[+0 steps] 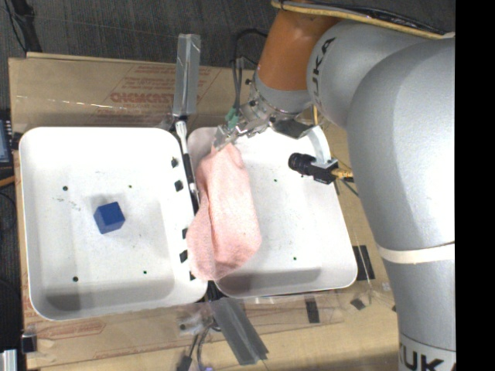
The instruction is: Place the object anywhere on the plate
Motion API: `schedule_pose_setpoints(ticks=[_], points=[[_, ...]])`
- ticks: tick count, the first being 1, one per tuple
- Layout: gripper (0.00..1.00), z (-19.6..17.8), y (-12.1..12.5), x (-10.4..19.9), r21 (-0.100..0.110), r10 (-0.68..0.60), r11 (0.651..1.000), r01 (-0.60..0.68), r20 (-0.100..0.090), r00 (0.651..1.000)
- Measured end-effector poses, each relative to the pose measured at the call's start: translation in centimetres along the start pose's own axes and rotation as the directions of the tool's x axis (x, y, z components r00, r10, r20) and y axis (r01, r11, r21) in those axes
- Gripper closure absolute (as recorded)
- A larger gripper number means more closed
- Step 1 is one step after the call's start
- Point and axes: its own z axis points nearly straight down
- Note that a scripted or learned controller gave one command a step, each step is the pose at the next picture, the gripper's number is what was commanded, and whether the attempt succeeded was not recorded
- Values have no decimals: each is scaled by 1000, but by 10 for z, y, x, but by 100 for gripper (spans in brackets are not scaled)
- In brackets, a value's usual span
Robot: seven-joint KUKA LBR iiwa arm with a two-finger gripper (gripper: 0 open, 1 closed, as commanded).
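A pink cloth point(225, 215) hangs lengthwise along the left side of the right bin point(309, 238). Its lower end is bunched against the wall between the two bins. My gripper point(231, 135) is at the back left corner of that bin, shut on the cloth's top corner. The cloth narrows to a point right at the fingers. A small blue cube point(109, 216) lies on the floor of the left bin point(46, 284), well left of the gripper.
The grey arm and its orange band point(290, 45) cover the back right of the right bin. A black fitting point(312, 165) sticks out beside the wrist. A grey bar point(186, 76) stands behind the divider. Cardboard lies under both bins.
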Motion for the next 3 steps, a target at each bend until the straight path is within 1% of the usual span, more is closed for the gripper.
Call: schedule_pose_setpoints(ticks=[1,2,3], points=[[100,-39,0,0,0,-6,1000,6,0,1000],[100,-30,-13,54,2,-400,917,400,-1,917],[100,-41,-24,106,1,-728,685,728,0,685]])
